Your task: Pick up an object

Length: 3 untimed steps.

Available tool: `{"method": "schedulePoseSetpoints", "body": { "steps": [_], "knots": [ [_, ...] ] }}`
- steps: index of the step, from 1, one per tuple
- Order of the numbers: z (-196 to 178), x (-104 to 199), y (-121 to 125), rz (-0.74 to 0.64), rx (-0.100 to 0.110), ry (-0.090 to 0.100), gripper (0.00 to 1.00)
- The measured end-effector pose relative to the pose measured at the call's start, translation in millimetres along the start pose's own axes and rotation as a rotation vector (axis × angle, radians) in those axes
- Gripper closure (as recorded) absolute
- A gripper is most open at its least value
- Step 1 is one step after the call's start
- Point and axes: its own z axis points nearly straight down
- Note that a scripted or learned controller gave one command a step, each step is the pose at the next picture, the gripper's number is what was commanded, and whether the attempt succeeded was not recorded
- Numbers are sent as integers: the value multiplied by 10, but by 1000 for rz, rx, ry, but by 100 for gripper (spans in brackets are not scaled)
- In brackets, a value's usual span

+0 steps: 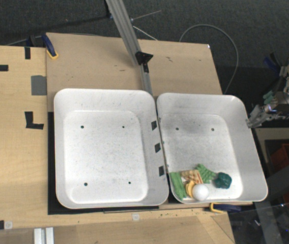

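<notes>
Right bin (236, 131), near corner: small pile with white ball (200, 191), teal piece (223, 180), green and yellow bits. Ball likely light, slick, rolls; teal piece looks the easier pinch, from above. Gripper (266, 111) at right edge, state can't tell

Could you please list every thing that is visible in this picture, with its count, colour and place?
bins: two, white, side by side on the bench.
ball: one, white, near corner of the right bin.
green piece: one, dark green, right of the ball, in the same bin.
small items: a tight pile, green, tan and yellow, left of the ball; exact count unclear.
pole: one, grey metal, slanting over the bench behind the bins.
clamp: one, blue and yellow, far left corner of the board.
cable: one, thin and pale, looping on the dark floor.
end effector: one, grey, just outside the right bin's right rim.
</notes>
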Motion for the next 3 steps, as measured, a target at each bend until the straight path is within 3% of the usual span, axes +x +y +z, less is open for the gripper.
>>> {"method": "schedulePoseSetpoints", "body": {
  "steps": [1,3],
  "knots": [
    [-9,538,-16,-4,5,3,100],
    [367,1627,-135,-4,9,3,100]
  ]
}}
